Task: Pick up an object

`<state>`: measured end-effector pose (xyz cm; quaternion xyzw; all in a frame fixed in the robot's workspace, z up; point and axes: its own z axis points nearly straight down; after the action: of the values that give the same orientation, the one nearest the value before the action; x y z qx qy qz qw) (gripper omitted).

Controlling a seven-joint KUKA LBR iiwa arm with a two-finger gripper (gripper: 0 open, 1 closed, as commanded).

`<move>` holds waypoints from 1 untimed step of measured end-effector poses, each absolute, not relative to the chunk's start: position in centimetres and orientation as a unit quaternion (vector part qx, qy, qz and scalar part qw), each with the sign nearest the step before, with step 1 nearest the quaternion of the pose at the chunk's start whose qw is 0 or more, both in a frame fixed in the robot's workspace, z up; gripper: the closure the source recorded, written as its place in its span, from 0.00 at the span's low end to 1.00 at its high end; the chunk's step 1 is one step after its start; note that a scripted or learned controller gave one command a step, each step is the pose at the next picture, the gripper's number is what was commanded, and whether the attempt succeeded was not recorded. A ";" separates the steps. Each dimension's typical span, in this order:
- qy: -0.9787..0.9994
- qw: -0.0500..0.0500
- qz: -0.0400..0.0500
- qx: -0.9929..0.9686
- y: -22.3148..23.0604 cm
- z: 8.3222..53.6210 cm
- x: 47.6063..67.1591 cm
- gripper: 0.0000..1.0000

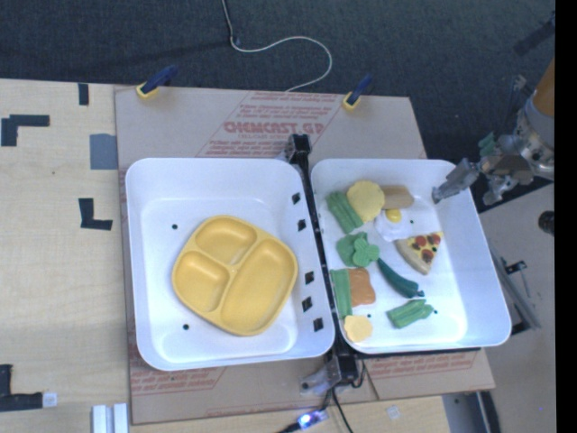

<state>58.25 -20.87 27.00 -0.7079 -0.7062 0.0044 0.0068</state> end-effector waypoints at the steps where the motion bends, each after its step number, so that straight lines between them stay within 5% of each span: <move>1: -0.708 0.002 0.002 -0.707 -20.8 27.6 58.4 0.00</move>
<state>58.44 -20.81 27.64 -0.7067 -0.7075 0.0016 0.0023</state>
